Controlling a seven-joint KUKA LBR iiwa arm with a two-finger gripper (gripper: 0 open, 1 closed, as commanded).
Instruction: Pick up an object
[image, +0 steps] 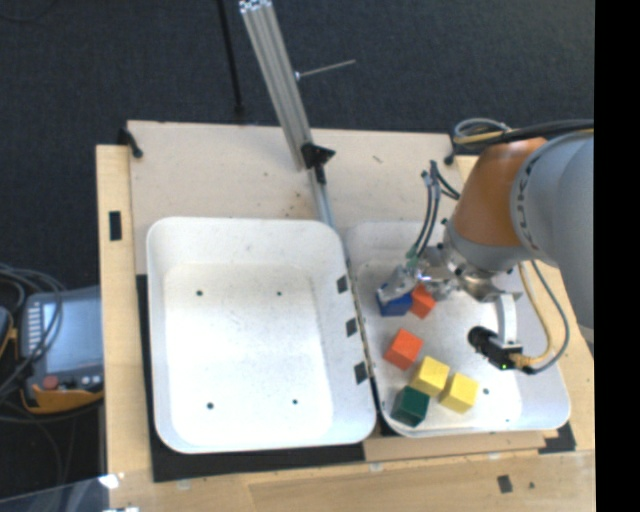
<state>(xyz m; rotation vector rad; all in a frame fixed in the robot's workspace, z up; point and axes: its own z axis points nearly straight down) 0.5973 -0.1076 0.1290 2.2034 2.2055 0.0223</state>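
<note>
Hovering low in right bin (540, 405), jaws (408, 285) just over blue block (393, 299) beside red block (422, 302); jaw state impossible to tell. Nothing lifted yet; grasping and raising remaining.

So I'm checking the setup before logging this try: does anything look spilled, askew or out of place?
Nothing stands out. All the blocks lie inside the right bin: blue block, two orange, two yellow, one green. The tool is over the blue one.

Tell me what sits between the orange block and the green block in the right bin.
In the camera view, a yellow block lies between the orange block and the green block.
</note>
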